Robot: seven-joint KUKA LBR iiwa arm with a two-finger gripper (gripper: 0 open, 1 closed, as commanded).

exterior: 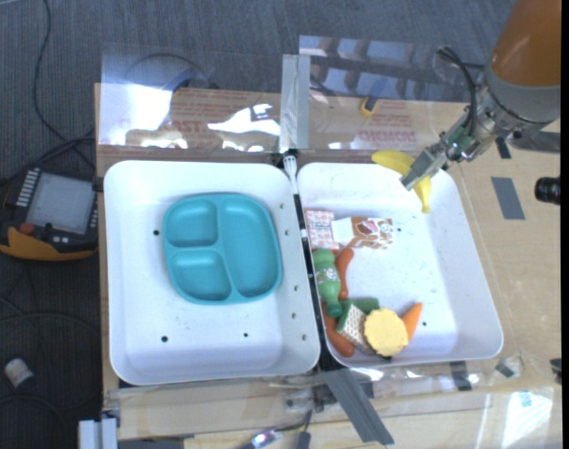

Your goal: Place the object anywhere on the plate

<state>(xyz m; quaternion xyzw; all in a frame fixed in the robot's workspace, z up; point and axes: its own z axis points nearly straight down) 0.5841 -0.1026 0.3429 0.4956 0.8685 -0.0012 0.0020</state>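
The teal plate [221, 249] lies in the left bin [135, 344], well apart from the claw [421, 170] poised over the right bin's [472, 297] far edge, apparently clamped on a yellow banana [401, 166]; gripped only at one end, the banana could swing loose and drop short during the crossing.

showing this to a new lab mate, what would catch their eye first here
The teal divided plate stands out, alone in the left bin. In the right bin, toy food crowds the near left corner: a yellow round piece, carrots and green bits. At that bin's far edge the pincer hangs by a yellow banana.
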